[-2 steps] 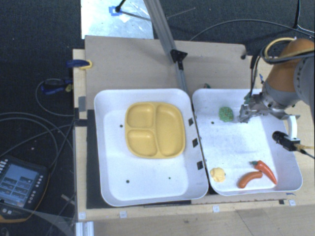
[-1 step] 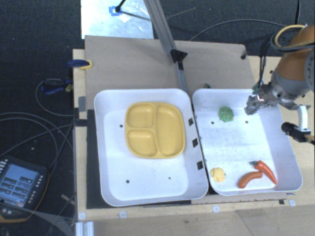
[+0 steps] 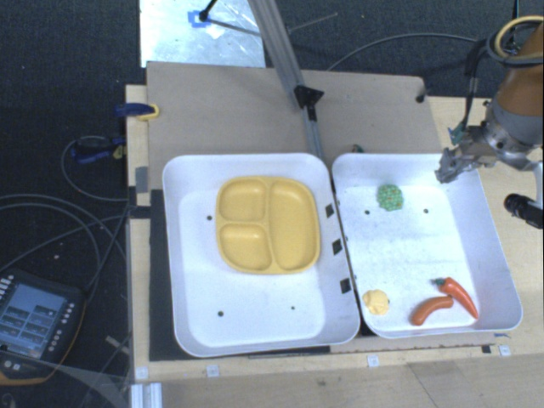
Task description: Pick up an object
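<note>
Objects to pick all lie in the right bin (image 3: 489,219); none is between the fingers, and whether those fingers are spread or closed cannot be told at this size. The step in hand, as I judge it, is choosing a target and coming down on it; it would go best with the gripper (image 3: 448,170) centred straight over one item before it descends, so the fingers straddle it rather than nudge it aside.

Left to right: the left bin (image 3: 191,304) holds a yellow tray (image 3: 268,225) with three compartments, nothing visible in them; the tray sits in the far half of its bin. The right bin holds a green ball (image 3: 390,197) near its far side, a small yellow piece (image 3: 375,302) in the near left corner, an orange sausage (image 3: 432,309) and a red pepper (image 3: 460,297) near the near wall, the last two touching or nearly so. The gripper hangs over the far right corner of this bin, the arm's orange band above it.

The ball is nearest the gripper and stands well apart from everything else, so it looks the easiest pick; it may roll if touched off-centre. The sausage and pepper are crowded, close to the wall; a grasp there risks catching both or striking the rim.
</note>
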`<state>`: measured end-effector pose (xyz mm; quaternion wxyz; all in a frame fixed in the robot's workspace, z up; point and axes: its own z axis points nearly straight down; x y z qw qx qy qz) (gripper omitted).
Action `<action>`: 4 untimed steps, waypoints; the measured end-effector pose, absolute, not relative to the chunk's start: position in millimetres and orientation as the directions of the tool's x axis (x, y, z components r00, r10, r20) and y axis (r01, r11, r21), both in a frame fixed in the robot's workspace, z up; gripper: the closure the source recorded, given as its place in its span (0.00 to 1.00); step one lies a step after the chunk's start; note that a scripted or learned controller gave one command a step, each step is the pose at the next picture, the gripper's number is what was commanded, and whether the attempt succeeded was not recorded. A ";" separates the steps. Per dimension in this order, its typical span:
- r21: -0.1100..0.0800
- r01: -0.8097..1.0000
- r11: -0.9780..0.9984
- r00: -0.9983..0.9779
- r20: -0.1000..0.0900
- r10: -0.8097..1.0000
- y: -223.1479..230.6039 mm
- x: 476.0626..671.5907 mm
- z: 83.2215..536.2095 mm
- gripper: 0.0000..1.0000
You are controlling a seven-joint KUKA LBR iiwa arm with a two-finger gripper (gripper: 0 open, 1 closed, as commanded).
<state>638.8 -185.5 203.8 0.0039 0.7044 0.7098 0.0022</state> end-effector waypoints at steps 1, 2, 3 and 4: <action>0.002 1.000 0.011 -0.011 0.002 1.000 -125.4 635.4 200.2 1.00; 0.001 1.000 0.011 -0.011 0.002 1.000 -65.8 622.6 210.3 1.00; 0.003 1.000 0.012 -0.012 0.003 1.000 -11.4 619.7 225.3 1.00; 0.003 1.000 0.012 -0.012 0.003 1.000 39.4 617.2 236.5 1.00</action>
